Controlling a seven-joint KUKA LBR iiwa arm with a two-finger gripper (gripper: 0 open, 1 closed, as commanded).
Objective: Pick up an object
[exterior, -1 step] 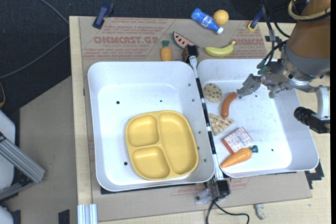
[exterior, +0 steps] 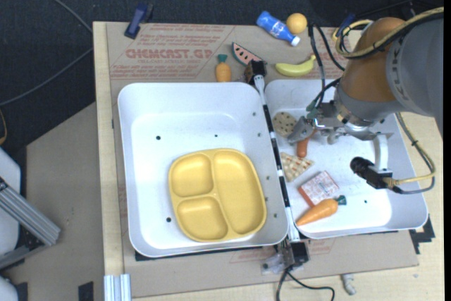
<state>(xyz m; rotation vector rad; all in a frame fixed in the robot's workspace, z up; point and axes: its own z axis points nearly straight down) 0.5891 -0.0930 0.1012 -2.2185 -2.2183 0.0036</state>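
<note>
Front of the bench first: left bin point(exterior: 141, 123) has a yellow divided tray point(exterior: 215, 192) sitting toward its near side, 3 compartments. Right bin point(exterior: 405, 211) holds the food bits. Nearest is a toy carrot point(exterior: 318, 210) lying on its side w/ the green end pointing right, then a small red/white packet point(exterior: 319, 185) just behind it, and a waffle-ish cracker piece point(exterior: 294, 166) by the divider. A bit further back there's a small orange-red piece point(exterior: 302, 148) and a round cookie point(exterior: 284, 123) near the bin's left wall.

The gripper point(exterior: 310, 129) is down in the right bin, btw the cookie and the orange-red piece, close to both. Can't tell if anything's actually pinched, view's too cluttered there.

Past the bins on the cardboard: banana point(exterior: 296, 67), watermelon slice point(exterior: 244, 53), mini carrot thing point(exterior: 223, 71), then a blue bottle point(exterior: 276, 27) and an orange ball point(exterior: 297, 22) at the far edge.
</note>
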